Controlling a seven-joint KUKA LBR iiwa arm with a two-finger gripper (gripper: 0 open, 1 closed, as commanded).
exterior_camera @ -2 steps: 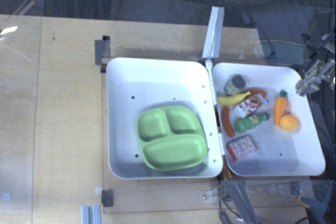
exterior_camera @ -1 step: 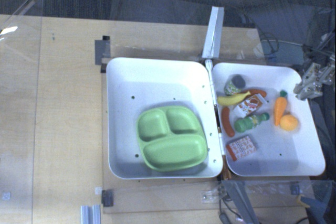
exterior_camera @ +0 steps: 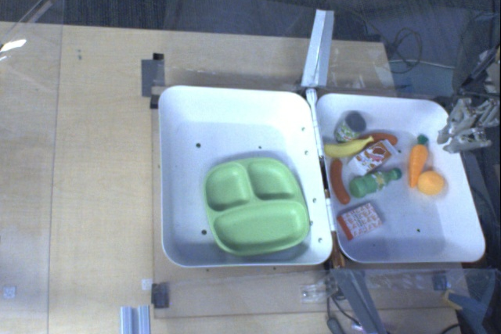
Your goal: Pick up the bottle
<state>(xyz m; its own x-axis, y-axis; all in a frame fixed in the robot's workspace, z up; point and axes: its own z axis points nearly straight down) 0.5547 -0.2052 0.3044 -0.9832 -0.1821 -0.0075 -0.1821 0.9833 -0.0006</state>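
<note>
Claw (exterior_camera: 467,131) hangs at far right edge, pointing down, nothing between fingers; arm mostly out of frame.

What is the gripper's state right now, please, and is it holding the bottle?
Gripper: cannot be told whether open or closed; it sits at the right bin's right edge, apart from the bottle, which lies in the bin.

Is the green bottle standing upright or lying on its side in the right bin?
Lying on its side. The green bottle shows its full length across the floor of the right bin, its neck pointing right, toward the carrot.
</note>
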